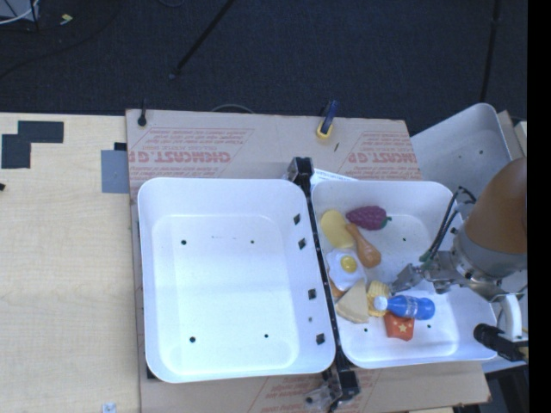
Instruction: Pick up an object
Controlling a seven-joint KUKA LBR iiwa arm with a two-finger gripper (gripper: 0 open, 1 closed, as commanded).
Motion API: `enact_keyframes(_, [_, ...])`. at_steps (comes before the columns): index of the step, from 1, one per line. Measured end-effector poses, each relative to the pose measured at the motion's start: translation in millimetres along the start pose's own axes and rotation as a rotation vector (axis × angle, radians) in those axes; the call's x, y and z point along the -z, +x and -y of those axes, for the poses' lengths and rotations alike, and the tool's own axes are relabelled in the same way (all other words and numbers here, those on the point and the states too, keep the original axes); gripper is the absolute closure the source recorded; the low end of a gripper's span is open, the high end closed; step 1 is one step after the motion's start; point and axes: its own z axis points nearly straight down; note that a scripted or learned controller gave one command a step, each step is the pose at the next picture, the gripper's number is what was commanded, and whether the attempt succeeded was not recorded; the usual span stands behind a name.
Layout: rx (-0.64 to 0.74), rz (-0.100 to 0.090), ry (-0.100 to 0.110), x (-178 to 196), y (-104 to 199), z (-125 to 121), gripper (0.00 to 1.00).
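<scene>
Dark carpet and cables fill the far side of the room, and below it a pale wooden desk (60, 265) carries a sheet of cardboard (224, 149) with two shallow white bins side by side. One bin, the left bin (155, 231), has bare walls and floor; the right bin (430, 198) holds all the loose things.

One arm (504, 222) reaches in from the right, its wrist hanging over the right bin's right half. Its fingers (411, 275) point left toward the pile, and whether they are spread or pressed together cannot be told at this size.

The nearest thing is one blue bottle (408, 307), lying flat just below and beside the fingers, its long axis running left to right with the white cap to the left. A grasp would probably need a short drop downward.

Counted, largest to smallest: one yellow piece (336, 227), one tan wedge (353, 304), one fried egg (346, 265), one purple item (368, 217), one orange drumstick (365, 246), one red piece (399, 326).
</scene>
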Motion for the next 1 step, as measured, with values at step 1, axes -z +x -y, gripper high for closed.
enact_keyframes(1, [0.007, -0.003, 0.004, -20.8, 12.8, -63.2, 0.0])
